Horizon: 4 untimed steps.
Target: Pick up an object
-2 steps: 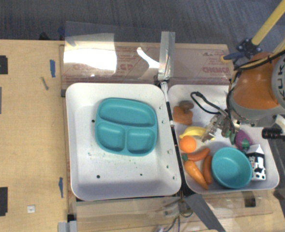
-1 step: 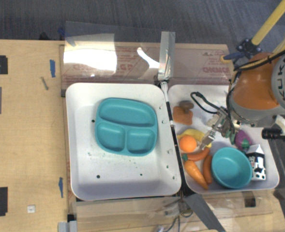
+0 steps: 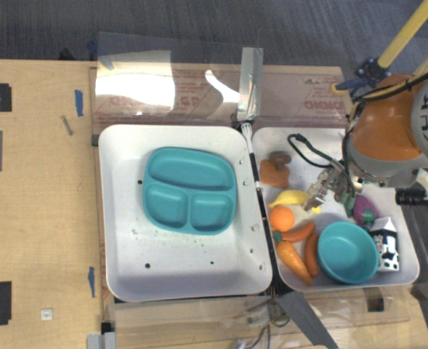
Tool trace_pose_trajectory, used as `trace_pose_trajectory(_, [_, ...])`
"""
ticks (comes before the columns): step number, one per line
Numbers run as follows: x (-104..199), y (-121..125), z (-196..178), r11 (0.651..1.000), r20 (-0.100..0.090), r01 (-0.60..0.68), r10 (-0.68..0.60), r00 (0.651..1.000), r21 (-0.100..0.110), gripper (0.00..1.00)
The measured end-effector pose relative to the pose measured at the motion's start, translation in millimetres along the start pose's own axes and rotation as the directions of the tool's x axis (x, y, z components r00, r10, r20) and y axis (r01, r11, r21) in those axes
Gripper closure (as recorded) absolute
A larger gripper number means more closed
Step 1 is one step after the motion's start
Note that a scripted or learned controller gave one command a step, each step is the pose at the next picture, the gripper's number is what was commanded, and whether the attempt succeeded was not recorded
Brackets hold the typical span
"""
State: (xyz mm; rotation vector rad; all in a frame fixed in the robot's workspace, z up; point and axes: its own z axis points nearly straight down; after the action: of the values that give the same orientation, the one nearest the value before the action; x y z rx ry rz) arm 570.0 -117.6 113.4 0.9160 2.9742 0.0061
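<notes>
Carrots [image 3: 292, 257] lie at the near edge of the right bin [image 3: 406, 271], just left of the teal bowl [image 3: 348, 251], which serves as landmark here. An orange ball [image 3: 282, 217] and a yellow piece [image 3: 292, 198] sit left of the bowl and farther back. A purple item [image 3: 363, 209] lies just behind it. The claw [image 3: 322, 193] hangs above the bin behind the bowl, beside the yellow piece; whether it is open cannot be told. A brown toy [image 3: 275, 169] lies farthest back. The teal tray [image 3: 190, 189] rests in the left bin [image 3: 119, 209].
</notes>
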Motion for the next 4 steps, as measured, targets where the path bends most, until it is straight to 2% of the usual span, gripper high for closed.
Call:
trace_pose_trajectory(1, [0.3,-0.1,0.7,1.000,-0.001,0.000,0.000,1.000,0.001,0.00])
trace_pose_trajectory(2, [26.7,3.7,23.2,0.998,-0.014,-0.060,0.060,0.998,0.007,0.00])
trace_pose_trajectory(3, [24.0,6.1,10.1,0.998,-0.004,-0.057,0.057,0.998,0.002,1.00])
trace_pose_trajectory(4, [20.7,0.8,9.2,0.998,0.002,-0.063,0.063,0.998,0.007,0.00])
